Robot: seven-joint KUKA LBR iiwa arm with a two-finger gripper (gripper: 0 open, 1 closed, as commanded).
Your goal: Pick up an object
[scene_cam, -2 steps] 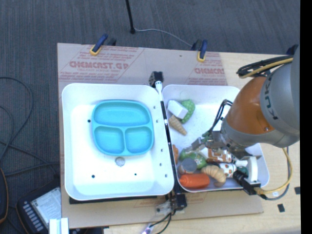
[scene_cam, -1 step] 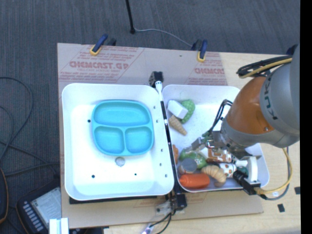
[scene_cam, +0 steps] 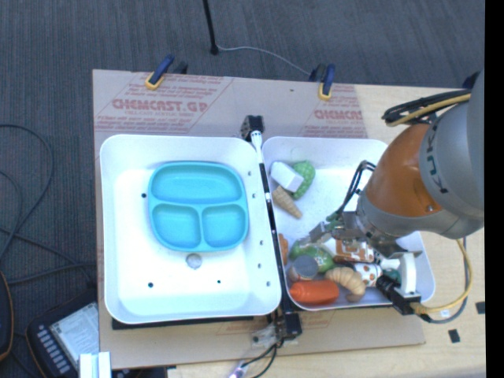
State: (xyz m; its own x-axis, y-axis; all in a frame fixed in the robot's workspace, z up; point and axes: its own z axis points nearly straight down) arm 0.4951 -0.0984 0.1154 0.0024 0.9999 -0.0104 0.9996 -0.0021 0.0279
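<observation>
The right bin [scene_cam: 358, 152] holds a jumble of toy food. Near its far left lies a green piece [scene_cam: 304, 170] with a white block [scene_cam: 285, 177] on it, and a tan cone [scene_cam: 287, 202] beside them. At the near side sit a green leafy item [scene_cam: 313, 253], a grey round piece [scene_cam: 304, 268], a red-orange piece [scene_cam: 314, 292] and a tan croissant-like piece [scene_cam: 347, 277]. My gripper [scene_cam: 337, 233] hangs low over this near pile, right above the green leafy item. The wrist hides what lies under it.
The left bin [scene_cam: 126, 290] holds a blue divided plate [scene_cam: 198, 205] and a small grey disc [scene_cam: 194, 261]. Two clamps [scene_cam: 326, 81] pin the cardboard at the far edge. A black post [scene_cam: 253, 126] stands between the bins at the back.
</observation>
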